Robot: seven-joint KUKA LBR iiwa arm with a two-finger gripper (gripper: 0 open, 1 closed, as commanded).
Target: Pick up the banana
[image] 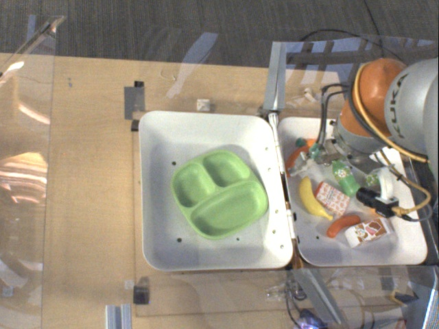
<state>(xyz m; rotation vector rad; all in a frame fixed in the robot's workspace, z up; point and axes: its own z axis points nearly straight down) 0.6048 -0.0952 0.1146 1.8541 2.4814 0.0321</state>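
Light wooden table (75,204): carried two shallow white bins side by side, with a sheet of clear plastic lying over its left part.

Left white bin (158,245): held one lime-green plastic plate with three compartments (218,195), lying flat and turned at a slant near the bin's middle.

Right white bin (405,252): held a cluster of small items. At its upper left lay an orange-red carrot-shaped toy (296,157). Below that lay the yellow banana (312,199), curved, resting on the bin floor in the left half, its long side toward the wall shared with the left bin. A small red-and-white printed packet (333,199) touched the banana's right side. A red-orange sausage-shaped piece (342,225) lay just below the packet, and a small white carton with a printed face (367,232) lay beside its right end. A green round item (346,184) sat above the packet.

Grey arm with orange band (384,98): reached in from the right over the upper part of the right bin. Its gripper (322,153) hung near the carrot-shaped toy, above the banana and apart from it. Whether the fingers were open or closed could not be told; the banana was not between them.
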